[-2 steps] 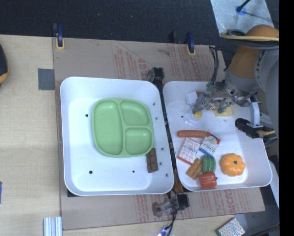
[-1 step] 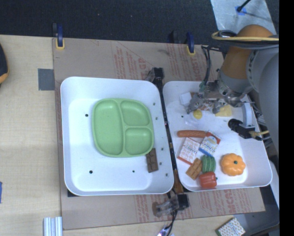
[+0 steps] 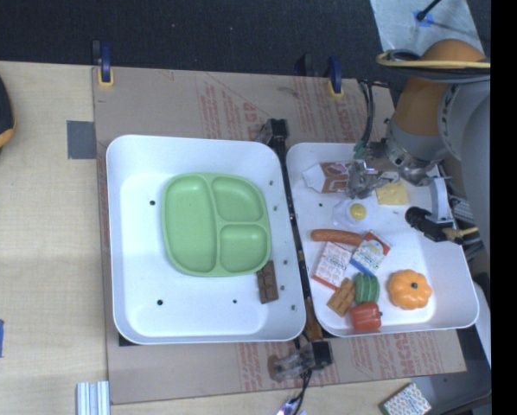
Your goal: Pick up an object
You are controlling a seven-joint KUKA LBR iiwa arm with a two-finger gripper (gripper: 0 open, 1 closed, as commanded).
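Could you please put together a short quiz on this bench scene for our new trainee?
1. True or false: the green three-compartment plastic plate lies in the left white bin.
2. Which lies nearest the right white bin's right edge? A) orange toy pumpkin B) red toy sausage C) small yellow ball
3. Fill in: the end effector is over the ___ bin.

Key: 1 true; 2 A; 3 right.

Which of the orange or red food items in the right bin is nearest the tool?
The hot dog, just below the tool. The pumpkin and red pepper lie farther down.
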